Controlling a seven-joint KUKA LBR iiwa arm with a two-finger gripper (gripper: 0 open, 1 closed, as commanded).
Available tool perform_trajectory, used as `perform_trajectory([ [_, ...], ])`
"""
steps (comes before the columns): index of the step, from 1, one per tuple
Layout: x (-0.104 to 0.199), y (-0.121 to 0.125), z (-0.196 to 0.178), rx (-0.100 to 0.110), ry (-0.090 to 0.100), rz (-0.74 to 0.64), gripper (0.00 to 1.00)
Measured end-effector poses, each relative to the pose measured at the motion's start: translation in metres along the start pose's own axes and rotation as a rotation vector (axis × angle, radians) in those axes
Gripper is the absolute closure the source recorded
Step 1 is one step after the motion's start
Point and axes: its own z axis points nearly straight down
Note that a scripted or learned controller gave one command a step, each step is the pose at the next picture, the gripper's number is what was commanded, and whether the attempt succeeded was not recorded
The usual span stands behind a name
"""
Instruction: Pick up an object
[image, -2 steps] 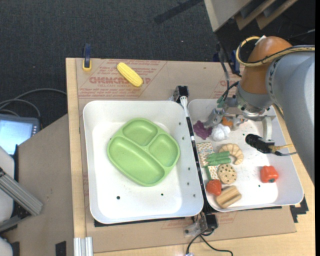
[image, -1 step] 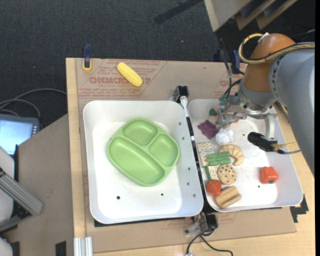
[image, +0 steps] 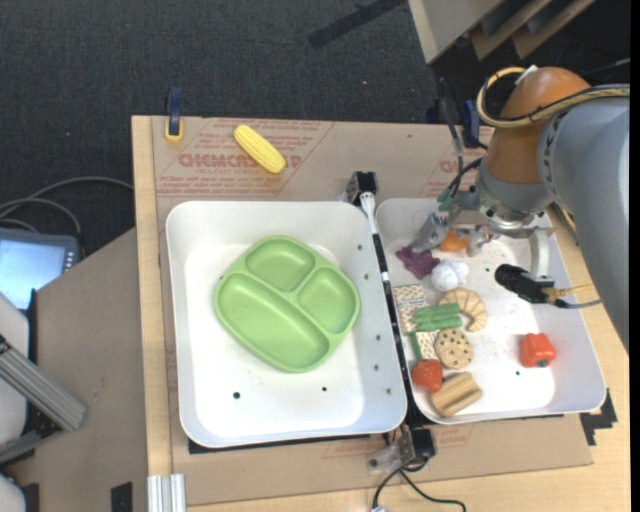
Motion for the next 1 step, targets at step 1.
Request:
perform_trajectory([
  [1,-0.0003,-0.0003,-0.0103,0.001,-0.001,0.000,1.00],
])
